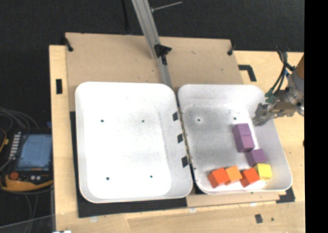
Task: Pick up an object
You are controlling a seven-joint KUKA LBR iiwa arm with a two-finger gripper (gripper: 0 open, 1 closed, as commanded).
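- Bench (143, 58) of pale wood lies under everything, with a slanted metal rail (146, 14) crossing its far edge.
- Left bin (125, 140), shallow and white, sits on it with only small dark dots on its floor.
- Right bin (215, 124), touching the left one along the middle seam, holds all the blocks, gathered toward its near right corner.
- My arm comes in from the right edge, and my gripper (261, 114) hangs over the right bin's far right rim; I cannot tell how my jaws stand, as the tips blur into a grey lump.
- Long purple block (243, 136), a matte oblong, lies just below my gripper, apart from it.
- Small purple block (256, 155) sits just beside its near end.
- Yellow block (264, 170) touches a red block (250, 176).
- Two orange blocks (225, 175) lie side by side against the near wall.
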